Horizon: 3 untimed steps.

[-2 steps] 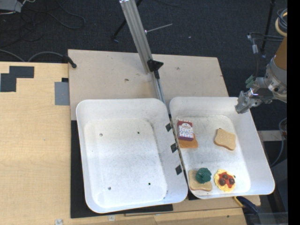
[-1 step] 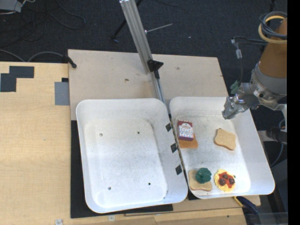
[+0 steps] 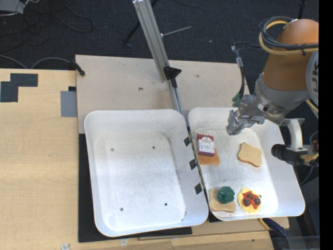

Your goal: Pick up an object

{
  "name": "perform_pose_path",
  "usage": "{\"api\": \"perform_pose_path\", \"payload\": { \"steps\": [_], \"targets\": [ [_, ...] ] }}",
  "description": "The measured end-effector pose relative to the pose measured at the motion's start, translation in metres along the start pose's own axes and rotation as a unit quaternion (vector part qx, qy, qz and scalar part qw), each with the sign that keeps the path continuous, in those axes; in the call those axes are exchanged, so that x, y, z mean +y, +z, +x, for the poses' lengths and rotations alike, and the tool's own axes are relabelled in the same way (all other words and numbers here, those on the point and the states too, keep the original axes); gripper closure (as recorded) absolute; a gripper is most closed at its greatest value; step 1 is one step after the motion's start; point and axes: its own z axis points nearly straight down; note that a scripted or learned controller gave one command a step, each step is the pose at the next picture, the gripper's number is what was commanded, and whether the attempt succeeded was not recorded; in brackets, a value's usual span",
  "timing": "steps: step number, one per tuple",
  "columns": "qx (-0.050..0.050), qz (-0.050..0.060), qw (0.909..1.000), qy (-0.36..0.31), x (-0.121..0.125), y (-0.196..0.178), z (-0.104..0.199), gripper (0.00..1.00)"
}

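Gripper (image 3: 235, 125) hangs over far part of right bin (image 3: 281, 204), nothing seen between its tips; spread or pressed together: cannot tell. Nearest object: bread slice (image 3: 250, 154), just below and right of tool, lying flat. Dark red packet (image 3: 206, 145) left of tool, long axis running near-far. Farther toward viewer: green piece (image 3: 226, 194) on toast, pizza piece (image 3: 250, 200). Left bin (image 3: 99, 139) well left of tool.

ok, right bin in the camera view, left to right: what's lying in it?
red-labelled packet → green object on a bread slice → round yellow item with red topping. The lone bread slice overlaps that last one in x, so it's unranked.
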Motion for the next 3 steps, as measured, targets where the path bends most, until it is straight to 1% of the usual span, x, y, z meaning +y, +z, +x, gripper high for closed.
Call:
{"api": "perform_pose_path", "payload": {
  "steps": [1,2,3],
  "targets": [
    [0.0,0.001,1.0,0.0,-0.019,0.022,0.05,1.0],
    [0.0,0.001,1.0,0.0,-0.021,0.039,0.105,1.0],
    [-0.001,0.001,1.0,0.0,-0.034,0.054,0.15,1.0]
  ]
}}
